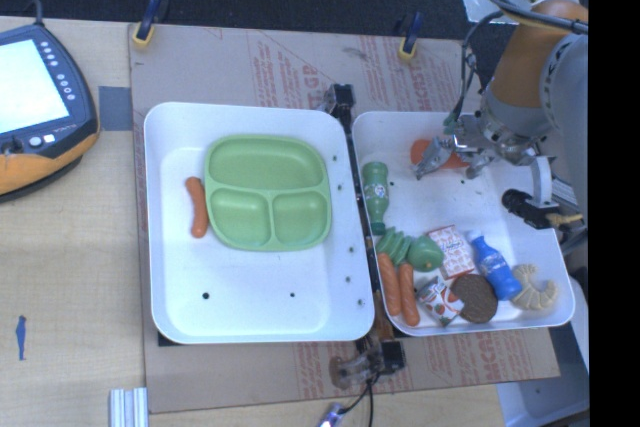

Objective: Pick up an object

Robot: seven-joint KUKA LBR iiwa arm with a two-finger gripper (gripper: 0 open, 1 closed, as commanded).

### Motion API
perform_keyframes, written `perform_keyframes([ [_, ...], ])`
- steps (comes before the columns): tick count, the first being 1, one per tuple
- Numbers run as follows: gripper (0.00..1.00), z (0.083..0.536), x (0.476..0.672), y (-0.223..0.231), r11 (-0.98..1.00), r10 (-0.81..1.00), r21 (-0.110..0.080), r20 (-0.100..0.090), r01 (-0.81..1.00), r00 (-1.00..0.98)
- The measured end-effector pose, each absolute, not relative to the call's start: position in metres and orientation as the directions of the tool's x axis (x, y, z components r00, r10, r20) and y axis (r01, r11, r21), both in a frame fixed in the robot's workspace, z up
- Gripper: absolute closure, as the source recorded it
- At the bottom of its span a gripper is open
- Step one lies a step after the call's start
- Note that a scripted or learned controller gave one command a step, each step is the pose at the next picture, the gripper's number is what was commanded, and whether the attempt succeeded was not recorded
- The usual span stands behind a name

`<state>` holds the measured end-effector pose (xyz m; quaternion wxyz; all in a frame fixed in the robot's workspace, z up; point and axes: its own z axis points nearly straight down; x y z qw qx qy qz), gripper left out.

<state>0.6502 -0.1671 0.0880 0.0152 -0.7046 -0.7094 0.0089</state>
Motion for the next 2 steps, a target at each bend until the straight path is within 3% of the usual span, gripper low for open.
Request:
perform_keyframes([
  [1,1.00,0.097,0.649,-0.166,0.010,1.000,-0.041,0.010,0.999,-0.010],
  [2,1.00,0.163,0.588,-0.213,0.002,1.000,-0.003,0.000,1.000,-0.002],
])
